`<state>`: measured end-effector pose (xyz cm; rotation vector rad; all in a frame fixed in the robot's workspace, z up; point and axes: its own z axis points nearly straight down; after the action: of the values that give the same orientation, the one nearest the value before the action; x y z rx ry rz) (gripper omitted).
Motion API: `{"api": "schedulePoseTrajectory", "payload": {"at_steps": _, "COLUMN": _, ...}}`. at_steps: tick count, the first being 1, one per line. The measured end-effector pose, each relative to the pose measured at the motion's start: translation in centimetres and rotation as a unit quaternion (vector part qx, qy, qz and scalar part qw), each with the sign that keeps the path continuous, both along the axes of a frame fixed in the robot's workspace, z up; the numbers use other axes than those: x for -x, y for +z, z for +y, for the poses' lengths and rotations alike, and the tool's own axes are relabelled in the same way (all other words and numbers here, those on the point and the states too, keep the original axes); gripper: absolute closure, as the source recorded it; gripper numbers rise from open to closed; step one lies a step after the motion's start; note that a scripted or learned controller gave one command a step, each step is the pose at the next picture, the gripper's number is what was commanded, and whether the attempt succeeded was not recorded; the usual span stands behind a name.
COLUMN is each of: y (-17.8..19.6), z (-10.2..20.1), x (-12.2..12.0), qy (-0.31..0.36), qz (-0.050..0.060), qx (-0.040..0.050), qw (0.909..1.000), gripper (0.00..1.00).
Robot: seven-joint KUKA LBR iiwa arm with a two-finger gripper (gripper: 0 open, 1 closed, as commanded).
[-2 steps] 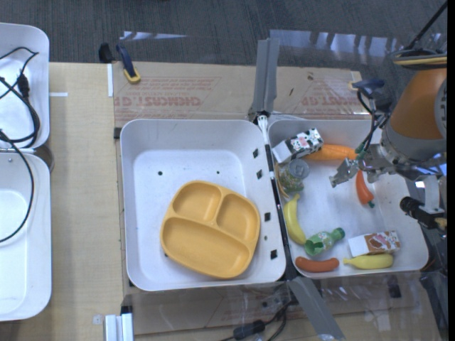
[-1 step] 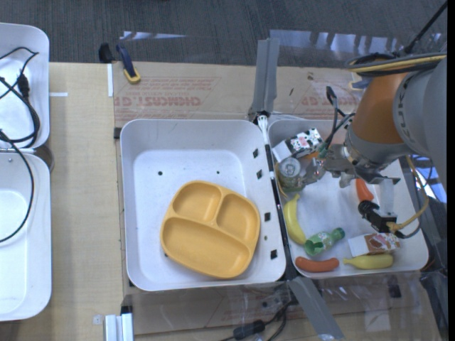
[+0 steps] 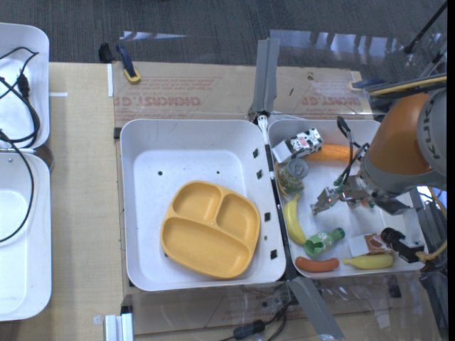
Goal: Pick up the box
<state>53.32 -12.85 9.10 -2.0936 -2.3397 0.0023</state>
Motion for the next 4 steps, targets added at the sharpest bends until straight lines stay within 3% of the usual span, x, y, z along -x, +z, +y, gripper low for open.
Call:
{"api": "schedulePoseTrajectory", "payload": {"at_steps": 1, "y": -0.1, "z": -5.0, "x": -5.4, "qy": -0.099, "qz": 0.002, "qx": -0.0077, "qw": 0.9950, "gripper": 0.00}}
{"api": "schedulePoseTrajectory", "payload": {"at_steps": 2, "y": 0.9, "z": -5.4, "x": -5.3, "qy": -0.099, "qz": 0.001, "qx": -0.0025, "qw": 0.9951, "gripper": 1.00}}
{"api": "schedulePoseTrajectory", "payload": {"at_steps": 3, "y": 0.9, "z": -4.8, "x": -5.5, "qy": -0.096, "qz": 0.001, "qx": -0.0062, "qw": 0.9953, "gripper": 0.00}}
{"api": "schedulePoseTrajectory", "payload": {"at_steps": 4, "y": -0.5, "z": -0.1, "x": -11.9, "qy": -0.098, "qz": 0.012, "qx": 0.0010, "qw": 0.9952, "gripper": 0.00}}
